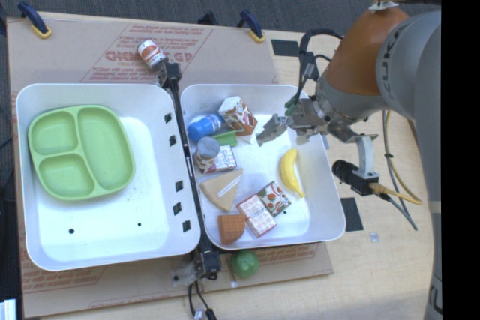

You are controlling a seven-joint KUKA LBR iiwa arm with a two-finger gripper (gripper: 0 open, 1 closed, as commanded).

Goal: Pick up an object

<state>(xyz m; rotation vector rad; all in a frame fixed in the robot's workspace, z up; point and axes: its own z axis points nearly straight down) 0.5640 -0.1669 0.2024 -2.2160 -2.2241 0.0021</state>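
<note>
Two white bins sit side by side on a cardboard sheet point(112, 41) clamped to the bench. Left bin point(97, 236) holds a green divided tray point(80, 152) in its upper-left part, three compartments, lying flat. Right bin point(319, 206) carries the clutter.

Arm point(390, 64) comes in from the right, grey body with the orange band, wrist over the right bin's upper-right corner. Gripper point(271, 129) hangs over the upper-middle of the right bin, just right of the top carton. Cannot tell how the claw stands from this angle, and nothing is visibly held.

Candidate objects, all lying in the right bin:
- pale wedge point(221, 189), centre-left, flat on the floor
- banana point(291, 171), right side, lengthwise along the wall, just below the gripper
- two small cartons point(264, 209), red and white, lower middle, touching each other
- carton point(238, 115) with red and brown print, top middle, tilted
- blue item point(204, 127), upper left, with a green piece point(225, 139) just beside it
- small box with a grey lid or cap on it point(213, 155), left side, just above the wedge
- orange-brown block point(232, 228), bottom left, touching the lower carton

Outside the bins: a small can point(151, 54) lying on the cardboard above the seam between bins, and a green ball-like item point(244, 264) on the cardboard just below the right bin's front edge. Blue-and-yellow clamps point(34, 19) grip the cardboard's back edge.
</note>
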